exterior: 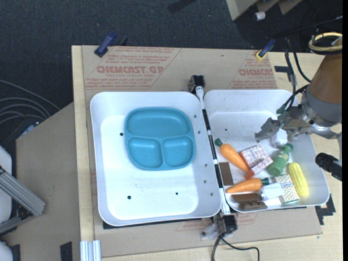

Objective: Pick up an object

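dark carpet floor (pixel 49 20) around wooden bench (pixel 163 64)

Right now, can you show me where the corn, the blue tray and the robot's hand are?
corn (pixel 298 179), camera view, middle of the yellow cob.
blue tray (pixel 159 137), camera view, centre where its compartments meet.
hand (pixel 276 130), camera view, midway between its fingertips.

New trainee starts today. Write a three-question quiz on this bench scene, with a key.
1. True or false: the blue plate lies in the right bin.
2. Which lies nearest the right bin's right wall? A) a carrot B) the corn cob C) the green bottle
3. How many carrots are in the right bin?

Key: 1 false, it lies in the left bin. 2 B. 3 two; the second carrot lies nearer the front.
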`<state>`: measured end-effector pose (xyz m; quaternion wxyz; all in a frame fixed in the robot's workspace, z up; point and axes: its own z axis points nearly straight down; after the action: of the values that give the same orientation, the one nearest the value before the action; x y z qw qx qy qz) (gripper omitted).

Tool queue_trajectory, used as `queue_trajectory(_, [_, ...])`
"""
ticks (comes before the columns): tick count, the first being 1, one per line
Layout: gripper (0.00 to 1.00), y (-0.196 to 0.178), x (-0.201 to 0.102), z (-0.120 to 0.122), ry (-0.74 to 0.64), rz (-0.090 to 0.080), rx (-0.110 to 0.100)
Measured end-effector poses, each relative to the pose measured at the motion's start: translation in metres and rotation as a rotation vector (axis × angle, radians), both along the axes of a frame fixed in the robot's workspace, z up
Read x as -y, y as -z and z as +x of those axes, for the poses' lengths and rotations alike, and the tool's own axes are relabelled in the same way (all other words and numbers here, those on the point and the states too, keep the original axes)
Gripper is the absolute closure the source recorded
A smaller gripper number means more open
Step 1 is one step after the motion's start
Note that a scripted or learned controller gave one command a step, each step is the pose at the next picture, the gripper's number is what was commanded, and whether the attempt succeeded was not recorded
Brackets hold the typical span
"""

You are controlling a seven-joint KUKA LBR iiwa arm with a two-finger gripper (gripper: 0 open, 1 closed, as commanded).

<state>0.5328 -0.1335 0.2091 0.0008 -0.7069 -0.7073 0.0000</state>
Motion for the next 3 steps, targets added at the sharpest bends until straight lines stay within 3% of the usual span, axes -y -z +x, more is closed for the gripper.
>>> queue_trajectory(1, [0.0, 0.122, 0.008, 0.059, 0.0, 0.0, -0.002])
queue_trajectory(2, [0.0, 0.124, -0.029, 0.085, -0.001, -0.001, 0.002])
queue_trajectory(3, [0.0, 0.124, -0.042, 0.131, -0.001, -0.001, 0.002])
